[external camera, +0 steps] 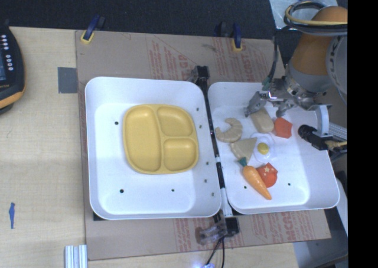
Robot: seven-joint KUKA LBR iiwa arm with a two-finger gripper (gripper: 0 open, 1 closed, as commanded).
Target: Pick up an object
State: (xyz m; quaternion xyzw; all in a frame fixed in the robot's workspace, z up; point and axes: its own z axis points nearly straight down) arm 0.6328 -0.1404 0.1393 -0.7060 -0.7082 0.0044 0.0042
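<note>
Pincer (270, 106) spread wide, grasping nothing; tan food piece (261, 122) lies just below it.

Wooden bench (41, 160) bears cardboard sheet (147, 54) under two white bins (100, 202)

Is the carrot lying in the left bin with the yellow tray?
No, the carrot lies in the right bin, apart from the yellow tray.

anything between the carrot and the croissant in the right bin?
Yes, in the camera view: a tan wedge-shaped piece sits between the croissant and the carrot, with the fried egg just right of that line.
</note>
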